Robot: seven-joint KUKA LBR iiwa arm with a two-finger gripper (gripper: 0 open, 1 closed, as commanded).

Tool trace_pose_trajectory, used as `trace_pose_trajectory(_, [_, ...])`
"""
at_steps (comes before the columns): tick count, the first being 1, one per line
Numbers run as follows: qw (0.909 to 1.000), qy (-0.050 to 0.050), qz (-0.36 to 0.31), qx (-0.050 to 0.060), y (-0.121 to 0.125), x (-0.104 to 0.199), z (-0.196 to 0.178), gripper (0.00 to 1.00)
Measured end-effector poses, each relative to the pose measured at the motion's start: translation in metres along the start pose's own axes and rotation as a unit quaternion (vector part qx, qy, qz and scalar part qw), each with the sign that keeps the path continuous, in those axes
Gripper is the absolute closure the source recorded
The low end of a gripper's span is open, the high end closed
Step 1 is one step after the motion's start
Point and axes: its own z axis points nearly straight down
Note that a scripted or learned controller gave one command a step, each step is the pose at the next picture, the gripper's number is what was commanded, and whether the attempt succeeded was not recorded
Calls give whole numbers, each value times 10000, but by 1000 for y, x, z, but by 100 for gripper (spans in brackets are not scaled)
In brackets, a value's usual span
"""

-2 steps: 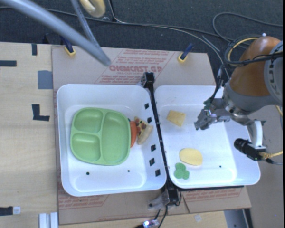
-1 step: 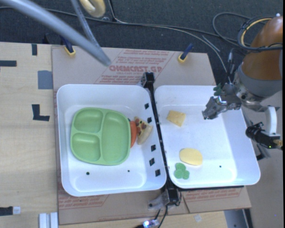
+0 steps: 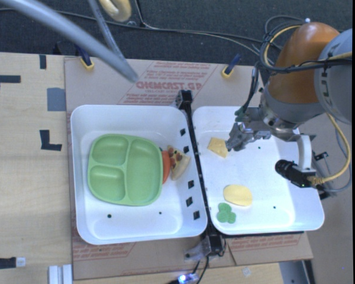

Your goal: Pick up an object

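In the right-hand bin (image 3: 307,218), toward the middle right of the frame, the end effector (image 3: 235,142) hangs low over the white floor, just right of a yellow wedge (image 3: 218,147) that lies near the divider between the two bins. Its dark tip sits right at the wedge's right edge; touching or just beside, I cannot tell from this slanted view. Whether it is released or clenched I cannot tell either, since the tip is a dark blur under the wrist, and nothing can be seen gripped in it.

The wedge looks like the likeliest target, being the nearest thing. To do this step well, the tool should be centred over the wedge rather than off to its right side, so a small shift toward the left of the frame seems called for before any closing. The wedge is small and flat-sided, so a descent right to the bin floor would help; a grip taken at its edge would probably push it toward the divider instead.

Lower in the same bin lie a pale yellow oval piece (image 3: 238,195) and, just beside it at lower left, a green clustered piece (image 3: 226,213), both well apart from the tool. The left bin (image 3: 83,218) holds a green divided plate (image 3: 125,169).
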Motion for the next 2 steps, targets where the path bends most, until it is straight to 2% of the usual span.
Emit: trace_pose_trajectory(2, [10000,3,-3,3,13,104,15,100])
